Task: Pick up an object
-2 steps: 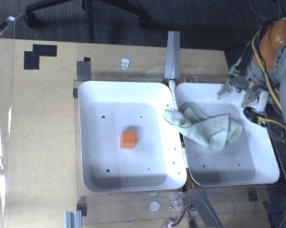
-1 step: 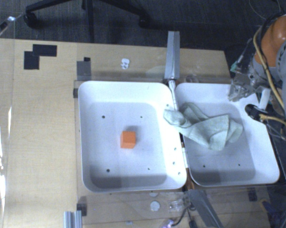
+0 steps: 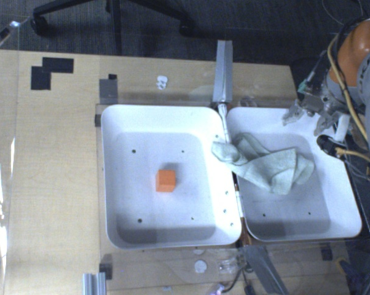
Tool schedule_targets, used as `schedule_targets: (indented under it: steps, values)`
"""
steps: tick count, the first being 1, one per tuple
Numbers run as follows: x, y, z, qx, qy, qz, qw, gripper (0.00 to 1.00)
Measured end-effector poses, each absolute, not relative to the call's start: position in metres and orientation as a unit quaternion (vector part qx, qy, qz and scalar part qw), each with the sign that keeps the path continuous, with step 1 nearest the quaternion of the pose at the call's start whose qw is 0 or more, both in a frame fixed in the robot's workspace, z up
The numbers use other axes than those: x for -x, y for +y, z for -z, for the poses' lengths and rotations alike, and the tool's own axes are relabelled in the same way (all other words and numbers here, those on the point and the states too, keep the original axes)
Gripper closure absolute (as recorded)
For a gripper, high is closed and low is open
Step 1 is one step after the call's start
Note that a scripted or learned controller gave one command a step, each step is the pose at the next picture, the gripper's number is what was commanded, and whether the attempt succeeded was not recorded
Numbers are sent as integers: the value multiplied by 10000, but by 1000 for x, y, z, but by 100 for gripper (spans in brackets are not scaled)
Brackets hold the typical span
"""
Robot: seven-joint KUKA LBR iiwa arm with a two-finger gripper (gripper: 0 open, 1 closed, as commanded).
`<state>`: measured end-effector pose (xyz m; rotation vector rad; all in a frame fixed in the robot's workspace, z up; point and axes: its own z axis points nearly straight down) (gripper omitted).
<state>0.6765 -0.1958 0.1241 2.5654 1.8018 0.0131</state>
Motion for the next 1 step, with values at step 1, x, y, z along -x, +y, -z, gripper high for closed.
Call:
schedule_targets:
  steps: [1]
  values:
    - [-678, -195, -137, -8168, 5769, -54, 62, 100]
